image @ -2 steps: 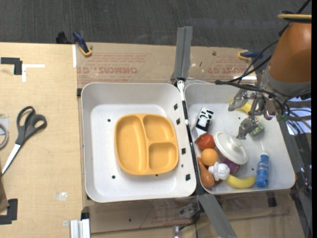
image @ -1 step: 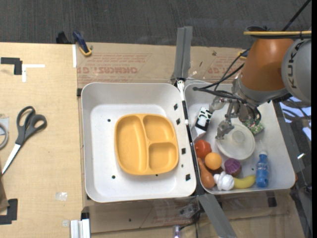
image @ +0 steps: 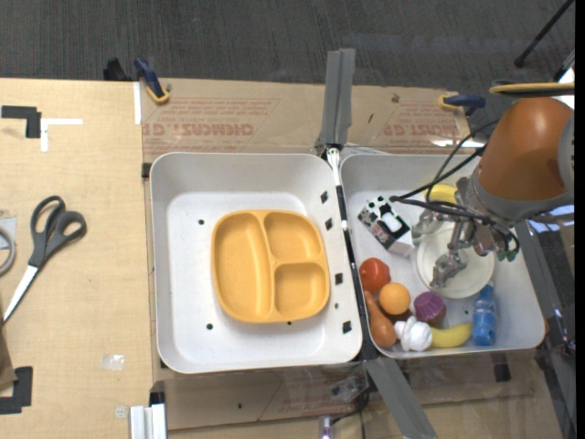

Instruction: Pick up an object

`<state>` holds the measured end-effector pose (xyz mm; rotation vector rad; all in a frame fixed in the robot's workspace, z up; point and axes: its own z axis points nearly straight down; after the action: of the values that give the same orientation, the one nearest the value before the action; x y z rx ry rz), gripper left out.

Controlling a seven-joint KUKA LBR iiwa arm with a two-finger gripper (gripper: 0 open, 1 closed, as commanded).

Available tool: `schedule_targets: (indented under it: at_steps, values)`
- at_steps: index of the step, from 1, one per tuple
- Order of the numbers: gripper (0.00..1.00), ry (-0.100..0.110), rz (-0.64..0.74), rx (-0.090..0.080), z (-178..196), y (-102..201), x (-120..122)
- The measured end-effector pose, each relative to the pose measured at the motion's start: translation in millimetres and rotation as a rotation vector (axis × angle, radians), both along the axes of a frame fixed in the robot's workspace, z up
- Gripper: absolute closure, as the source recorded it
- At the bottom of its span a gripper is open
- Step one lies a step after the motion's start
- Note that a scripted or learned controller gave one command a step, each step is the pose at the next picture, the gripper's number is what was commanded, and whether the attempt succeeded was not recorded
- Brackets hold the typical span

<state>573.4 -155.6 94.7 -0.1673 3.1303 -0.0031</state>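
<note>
Two shallow white bins sit side by side on the bench: the left bin [image: 174, 273] fills mid-frame, the right bin [image: 526, 323] lies at centre right. A grey divider bar [image: 338, 99] runs down between them from the top, likely marking the seam.

Grey arm with orange band [image: 526, 149] enters at upper right and hangs over the right bin, placed there because that is where all the pickable items lie.

Orange three-compartment plastic plate [image: 271, 265] lies flat in the middle of the left bin, alone; probably a drop-off spot, though that is a guess.

White round bowl or dish [image: 471, 277] sits in the right bin under the wrist. The two-finger gripper [image: 450, 268] points down onto its left rim. Finger spread cannot be told from this slant; nothing is seen between the fingers.

Smaller items crowd the right bin's lower left: a yellow banana [image: 451, 337], blue plastic bottle [image: 483, 316], red tomato-like ball [image: 374, 272], orange ball [image: 394, 298], purple round fruit [image: 430, 306], white knobbly piece [image: 417, 337], and a black-and-white block [image: 384, 222] higher up. The candidate target appears to be the dish.

Scissors [image: 46, 236] rest on the bench at far left, well apart.
</note>
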Motion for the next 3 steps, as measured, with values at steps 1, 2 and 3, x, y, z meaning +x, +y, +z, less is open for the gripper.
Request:
schedule_targets:
  at_steps: [1, 2, 3]
  values:
    - [0.00, -0.003, 0.020, 0.007, 2.1, -59.6, -28.6]
    - [0.00, 0.000, 0.062, 0.006, -0.4, -39.7, 75.6]
    - [0.00, 0.004, -0.231, 0.006, -1.6, -59.7, -10.9]
